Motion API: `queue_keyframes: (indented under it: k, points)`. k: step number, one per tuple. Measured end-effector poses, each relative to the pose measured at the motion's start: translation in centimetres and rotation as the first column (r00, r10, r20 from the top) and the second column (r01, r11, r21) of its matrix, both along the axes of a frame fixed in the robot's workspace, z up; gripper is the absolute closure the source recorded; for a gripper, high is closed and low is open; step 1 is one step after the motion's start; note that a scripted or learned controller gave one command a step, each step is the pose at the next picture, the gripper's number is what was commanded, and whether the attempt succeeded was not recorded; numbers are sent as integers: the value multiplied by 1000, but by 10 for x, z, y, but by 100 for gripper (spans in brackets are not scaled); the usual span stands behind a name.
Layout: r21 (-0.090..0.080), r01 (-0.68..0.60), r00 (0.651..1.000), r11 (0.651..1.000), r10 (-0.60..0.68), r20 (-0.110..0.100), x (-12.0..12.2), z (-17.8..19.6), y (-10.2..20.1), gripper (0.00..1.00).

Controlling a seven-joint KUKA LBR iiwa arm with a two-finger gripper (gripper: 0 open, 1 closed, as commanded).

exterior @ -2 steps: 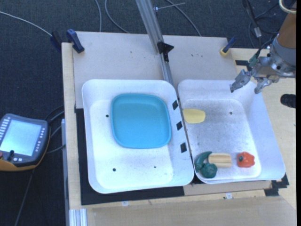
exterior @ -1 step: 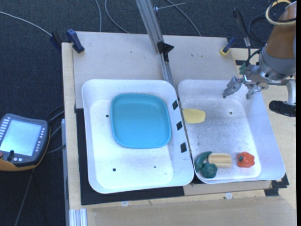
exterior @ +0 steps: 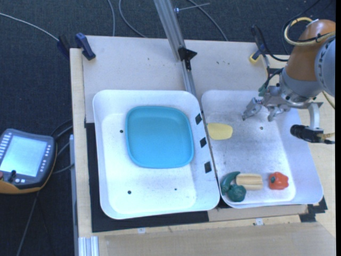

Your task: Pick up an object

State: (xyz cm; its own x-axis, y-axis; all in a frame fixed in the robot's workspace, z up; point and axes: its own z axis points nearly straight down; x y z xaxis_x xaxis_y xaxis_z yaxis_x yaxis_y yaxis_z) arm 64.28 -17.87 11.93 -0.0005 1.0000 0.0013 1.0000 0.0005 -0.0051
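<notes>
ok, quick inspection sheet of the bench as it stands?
Surface: beige bench top bearing two shallow white bins, left bin and right bin.
Job's things: pale yellow flat piece, green toy vegetable, tan block, red toy tomato, all in right bin.
Clutter: square blue plastic plate in left bin.
End effector: open over right bin, holding nothing.
Cables: grey loops on floor.
Surroundings: dark carpet, handheld control pendant.

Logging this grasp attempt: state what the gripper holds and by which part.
Nothing. The gripper hangs open above bare floor of the right bin.
</notes>
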Motion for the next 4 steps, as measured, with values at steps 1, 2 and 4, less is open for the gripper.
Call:
queue_keyframes:
  k: [1,2,4]
  points:
    - [-2,0,1000,1000,0,7,2,15,0,100]
    - [-2,0,1000,1000,0,9,1,58,3,100]
    - [0,-4,1000,1000,4,6,-4,104,64,100]
